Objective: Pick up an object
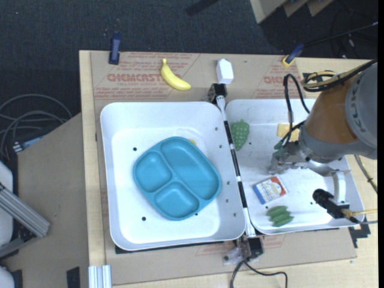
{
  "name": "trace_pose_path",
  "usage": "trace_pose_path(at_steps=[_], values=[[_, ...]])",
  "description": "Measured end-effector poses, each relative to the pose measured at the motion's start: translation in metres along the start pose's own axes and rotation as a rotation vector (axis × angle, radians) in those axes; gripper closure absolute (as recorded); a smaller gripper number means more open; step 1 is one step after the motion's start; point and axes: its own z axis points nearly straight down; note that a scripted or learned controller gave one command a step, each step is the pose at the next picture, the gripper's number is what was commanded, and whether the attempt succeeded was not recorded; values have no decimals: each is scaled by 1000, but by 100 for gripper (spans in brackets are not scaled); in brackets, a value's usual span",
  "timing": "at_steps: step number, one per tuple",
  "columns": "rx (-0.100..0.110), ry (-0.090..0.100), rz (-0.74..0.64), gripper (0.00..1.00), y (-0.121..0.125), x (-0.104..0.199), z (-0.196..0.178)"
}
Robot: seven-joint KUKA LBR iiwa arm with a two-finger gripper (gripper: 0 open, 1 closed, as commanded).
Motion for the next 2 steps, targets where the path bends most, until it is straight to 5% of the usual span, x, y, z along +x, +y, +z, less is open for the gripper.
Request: trace_pose_path(at_steps=[1, 2], values=[[0, 0, -1, 0, 0, 0, 0], [3, 1, -2, 0, 66, -44, 10]])
